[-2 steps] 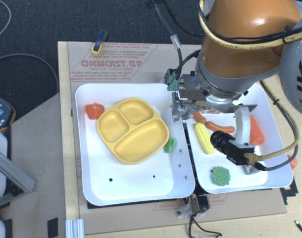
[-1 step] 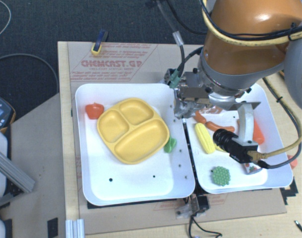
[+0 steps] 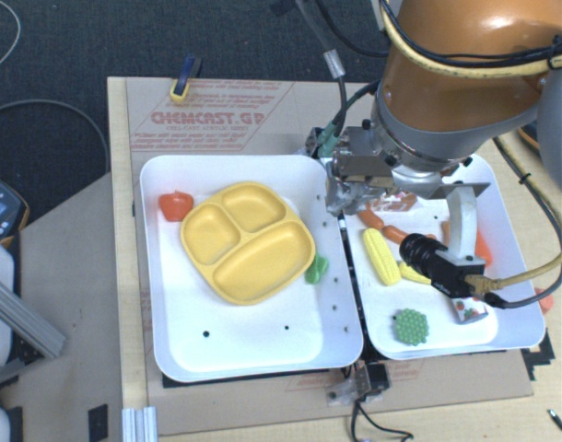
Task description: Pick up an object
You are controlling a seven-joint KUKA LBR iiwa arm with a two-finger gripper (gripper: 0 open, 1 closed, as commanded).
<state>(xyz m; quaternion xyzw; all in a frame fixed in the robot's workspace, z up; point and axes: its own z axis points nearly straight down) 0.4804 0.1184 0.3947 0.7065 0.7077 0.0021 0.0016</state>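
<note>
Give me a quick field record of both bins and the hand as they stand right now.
left bin: yellow divided plate in the middle; red toy at its upper left; small green piece by the plate's right edge
right bin: corn cob, green round toy, orange carrot-like piece
arm: over the right bin's upper part, hiding what lies beneath
hand: low near the wall between the bins; cannot tell what it grips
under bins: cardboard sheet with red print
</note>
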